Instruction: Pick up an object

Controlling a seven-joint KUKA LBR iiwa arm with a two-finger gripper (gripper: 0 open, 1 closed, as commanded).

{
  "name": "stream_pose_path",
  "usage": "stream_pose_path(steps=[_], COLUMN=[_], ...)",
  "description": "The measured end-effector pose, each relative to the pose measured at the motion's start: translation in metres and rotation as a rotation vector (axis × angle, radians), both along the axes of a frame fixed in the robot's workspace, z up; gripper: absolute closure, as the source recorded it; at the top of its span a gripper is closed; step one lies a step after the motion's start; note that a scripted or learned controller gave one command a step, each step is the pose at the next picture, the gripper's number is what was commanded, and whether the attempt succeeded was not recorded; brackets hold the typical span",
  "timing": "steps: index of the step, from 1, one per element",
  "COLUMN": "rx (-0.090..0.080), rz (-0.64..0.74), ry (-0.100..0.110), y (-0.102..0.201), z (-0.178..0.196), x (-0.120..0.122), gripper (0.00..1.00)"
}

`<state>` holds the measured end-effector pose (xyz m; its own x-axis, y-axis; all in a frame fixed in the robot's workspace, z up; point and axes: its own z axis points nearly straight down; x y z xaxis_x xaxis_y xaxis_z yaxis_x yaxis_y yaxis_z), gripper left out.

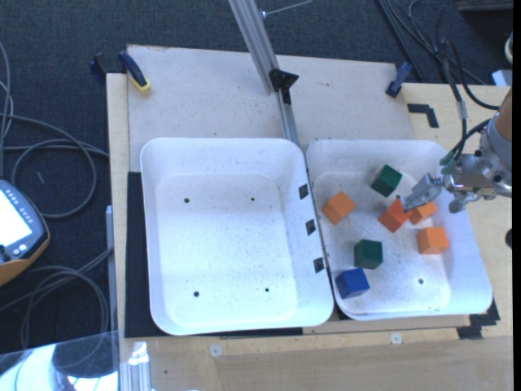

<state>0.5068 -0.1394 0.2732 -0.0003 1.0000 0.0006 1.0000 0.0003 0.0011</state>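
1. As the arm (pixel 496 149) reaches in from the right, the gripper (pixel 417 198) hangs low over the right bin (pixel 464 296), at its upper right part.
2. Whether the claw is apart, together, or clamped on anything cannot be told: its metal tip overlaps two blocks, and the slanted view hides the gap.
3. Nearest target: the red block (pixel 393 217) lies just beside the tip, to its lower left; it may already be touching the tip.
4. A small orange block (pixel 422 213) sits just beside the red one on its right, directly under the tip; these two appear to touch.
5. Deciding relation: the red and small orange blocks form a tight pair at the tip, so a closing grip probably meets both rather than one.
6. Other candidates in the same bin:
   - the dark green block (pixel 387 180), up and left of the tip, near;
   - an orange block (pixel 433 240), below the tip, near;
   - an orange block (pixel 338 207), well to the left;
   - a green block (pixel 368 253) and a blue block (pixel 352 283), lower left, well apart from the tip.
7. The left bin (pixel 163 243) lies farther from the arm.
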Motion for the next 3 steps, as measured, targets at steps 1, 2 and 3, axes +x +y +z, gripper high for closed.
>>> stream_pose_path(steps=[1, 2, 3], rx=[0.003, 0.003, -0.001], rz=[0.002, -0.002, 0.002], ry=[0.008, 0.007, -0.002], y=[0.033, 0.017, 0.014], z=[-0.046, -0.177, -0.173], x=[-0.025, -0.009, 0.023], gripper=[0.0, 0.0, 0.0])
